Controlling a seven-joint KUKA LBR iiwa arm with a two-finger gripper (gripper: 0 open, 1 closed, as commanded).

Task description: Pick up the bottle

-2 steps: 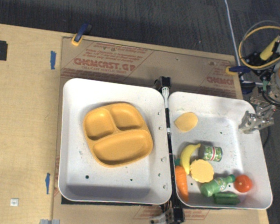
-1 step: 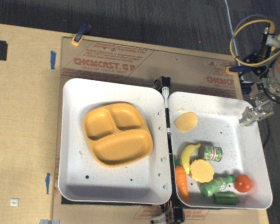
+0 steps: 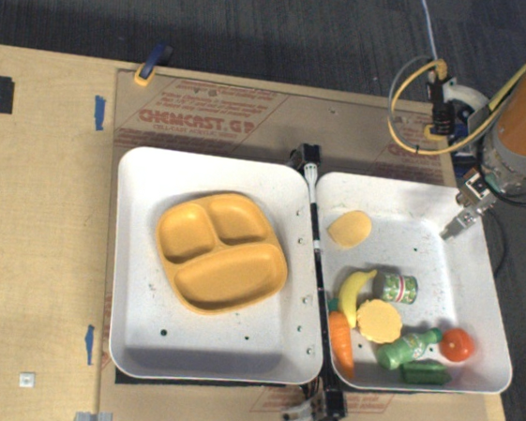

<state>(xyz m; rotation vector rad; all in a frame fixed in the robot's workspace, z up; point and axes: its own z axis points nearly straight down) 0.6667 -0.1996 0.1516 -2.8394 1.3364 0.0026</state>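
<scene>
One green bottle (image 3: 406,348) with a white label band lies on its side near the right bin's (image 3: 483,268) front right corner, its long axis running from front left up toward the tomato (image 3: 456,345). The end effector (image 3: 460,218) hangs over that bin's back right corner, holding nothing; how wide it stands I cannot tell. One yellow divided plate (image 3: 223,250) sits in the left bin (image 3: 137,238).

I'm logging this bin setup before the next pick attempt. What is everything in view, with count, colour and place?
Shallow plastic bins: 2, white, side by side on the bench.
Sectioned plastic plate: 1, yellow, left bin.
Round flat piece: 1, pale yellow, right bin, upper left.
Toy banana: 1, yellow, right bin, middle.
Small can: 1, green label, beside the banana.
Round disc: 1, yellow, below the can.
Toy carrot: 1, orange, right bin's left wall.
Plastic bottle: 1, green, lying near the front.
Toy tomato: 1, red, front right.
Gripper: 1, grey, over the right bin's far right corner.
</scene>
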